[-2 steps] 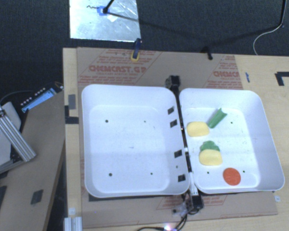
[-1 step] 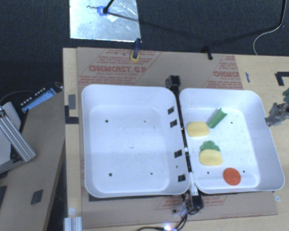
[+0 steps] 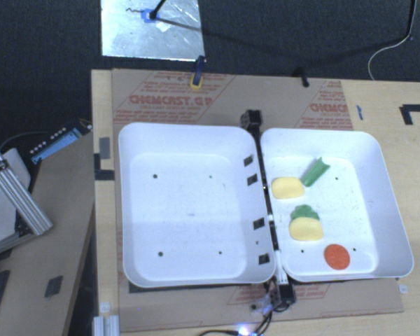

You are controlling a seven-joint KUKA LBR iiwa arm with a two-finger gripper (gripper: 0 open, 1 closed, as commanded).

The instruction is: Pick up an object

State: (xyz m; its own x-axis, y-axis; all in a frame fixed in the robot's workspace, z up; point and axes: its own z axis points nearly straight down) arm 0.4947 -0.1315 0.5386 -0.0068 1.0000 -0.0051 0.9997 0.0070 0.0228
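1. Objects for picking lie in the right bin [image 3: 378, 187]; we count five small pieces, all in its middle and lower part.
2. We see a pale yellow oval [image 3: 288, 187] near the bin's left wall, and just right of it a tilted green stick [image 3: 313, 171], close but whether touching we cannot tell.
3. Below sits a second yellow piece [image 3: 306, 229] with a small green piece [image 3: 304, 211] touching its upper edge.
4. We find a flat orange disc [image 3: 337, 256] near the bin's lower wall, apart from the rest.
5. We see the left bin [image 3: 189, 208] alongside, joined by a dark hinge strip [image 3: 264, 201].
6. Both bins rest on a brown board [image 3: 168, 100] with red print.
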